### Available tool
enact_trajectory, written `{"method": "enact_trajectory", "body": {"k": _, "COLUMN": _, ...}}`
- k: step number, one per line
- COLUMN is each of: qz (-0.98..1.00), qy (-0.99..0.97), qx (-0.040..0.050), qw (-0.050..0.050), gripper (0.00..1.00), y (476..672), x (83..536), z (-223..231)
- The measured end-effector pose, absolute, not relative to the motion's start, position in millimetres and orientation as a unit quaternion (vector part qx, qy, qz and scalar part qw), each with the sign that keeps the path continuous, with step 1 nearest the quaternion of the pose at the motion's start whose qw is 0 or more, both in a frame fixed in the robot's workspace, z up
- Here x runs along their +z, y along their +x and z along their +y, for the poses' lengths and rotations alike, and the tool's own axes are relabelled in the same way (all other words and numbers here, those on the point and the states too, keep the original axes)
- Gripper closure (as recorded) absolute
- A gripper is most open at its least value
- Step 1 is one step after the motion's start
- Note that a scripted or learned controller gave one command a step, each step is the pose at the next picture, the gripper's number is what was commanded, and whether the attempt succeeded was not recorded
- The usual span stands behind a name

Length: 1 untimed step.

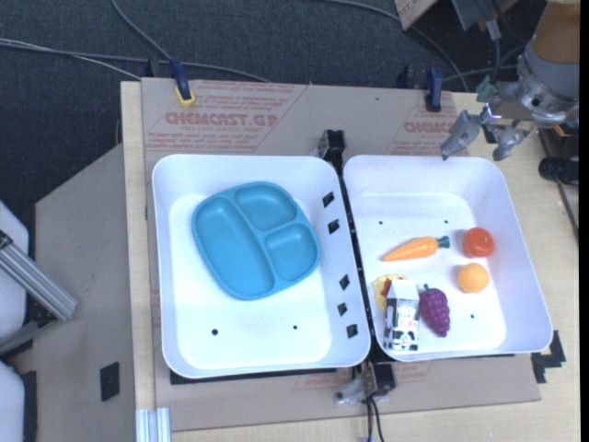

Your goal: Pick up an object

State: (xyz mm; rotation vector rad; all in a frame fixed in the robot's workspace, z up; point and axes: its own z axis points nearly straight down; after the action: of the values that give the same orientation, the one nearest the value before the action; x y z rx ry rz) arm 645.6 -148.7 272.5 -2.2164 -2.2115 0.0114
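Observation:
In the right bin (442,184) lie a carrot (413,248), a red tomato (478,242), an orange fruit (472,277), a purple bunch of grapes (434,309) and a small white box with dark print (401,316) over something yellow. My gripper (480,142) hangs above the back edge of the right bin, at the upper right, well clear of all the objects. Its two fingers are spread apart with nothing between them.
The left bin (184,339) holds a blue sectioned plate (255,238). A row of black clips runs along the divider between the bins (337,238). Clamps sit at the bench's back edge, and cables trail on the floor beyond.

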Motion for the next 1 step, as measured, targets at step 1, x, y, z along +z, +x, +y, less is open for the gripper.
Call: {"method": "enact_trajectory", "body": {"k": 1, "qz": -0.707, "qy": -0.707, "qx": 0.0001, "qw": 0.0, "gripper": 0.0, "y": 647.6, "x": 279.5, "z": -148.4}}
